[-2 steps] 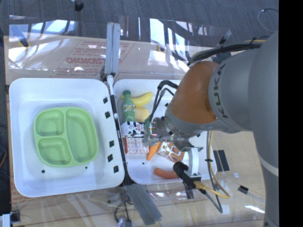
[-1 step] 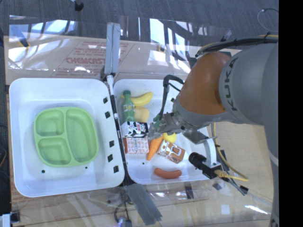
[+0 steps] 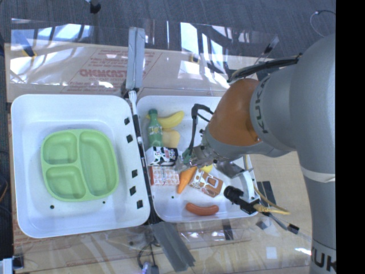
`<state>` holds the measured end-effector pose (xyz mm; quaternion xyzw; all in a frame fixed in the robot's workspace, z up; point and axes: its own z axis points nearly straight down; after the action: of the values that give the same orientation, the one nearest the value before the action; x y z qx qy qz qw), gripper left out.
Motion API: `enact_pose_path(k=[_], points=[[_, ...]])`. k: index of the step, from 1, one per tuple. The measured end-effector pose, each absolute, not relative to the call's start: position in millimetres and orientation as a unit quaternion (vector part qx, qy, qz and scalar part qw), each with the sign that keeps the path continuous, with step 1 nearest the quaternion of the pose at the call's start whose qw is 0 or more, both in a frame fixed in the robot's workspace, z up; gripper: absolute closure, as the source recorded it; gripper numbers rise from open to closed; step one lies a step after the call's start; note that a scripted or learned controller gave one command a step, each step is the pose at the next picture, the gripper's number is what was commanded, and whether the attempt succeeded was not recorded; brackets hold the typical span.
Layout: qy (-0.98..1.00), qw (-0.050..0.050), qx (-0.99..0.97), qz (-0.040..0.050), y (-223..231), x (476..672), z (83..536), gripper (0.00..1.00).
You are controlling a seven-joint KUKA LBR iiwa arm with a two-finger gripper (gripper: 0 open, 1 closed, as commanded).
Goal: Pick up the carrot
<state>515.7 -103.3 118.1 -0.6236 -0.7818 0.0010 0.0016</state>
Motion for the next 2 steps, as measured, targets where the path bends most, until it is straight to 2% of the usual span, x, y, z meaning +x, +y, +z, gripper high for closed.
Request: enact_pose_path(k=[1, 2], points=[[-0.797, 0.000, -0.603, 0.0004, -98.1, 512.5, 140.9, 0.00], [-0.808, 0.001, -0.589, 0.0006, -131.0, 554.6, 90.2, 0.00]])
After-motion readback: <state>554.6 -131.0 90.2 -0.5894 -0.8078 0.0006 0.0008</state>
